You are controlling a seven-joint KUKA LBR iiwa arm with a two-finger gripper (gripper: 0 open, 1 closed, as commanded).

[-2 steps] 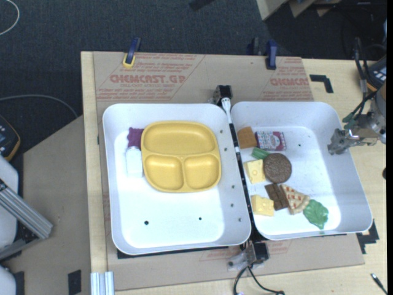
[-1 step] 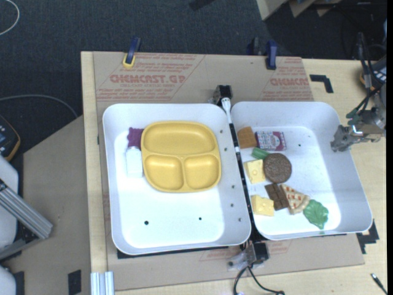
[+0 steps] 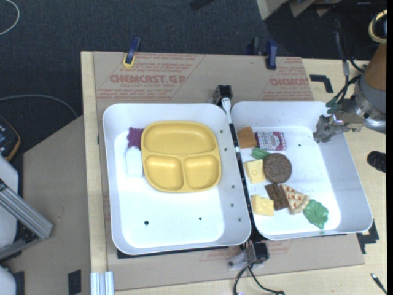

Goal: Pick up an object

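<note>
Toy food sits clustered at lower centre-right in the right bin [image 3: 344, 165]—green leaf [image 3: 317, 212], pizza slice [image 3: 296, 200], round brown cookie [image 3: 277, 167]—while the gripper [image 3: 325, 129] hovers at its upper-right rim, finger state indeterminate; a descent here likely strikes rim or bare floor.
</note>
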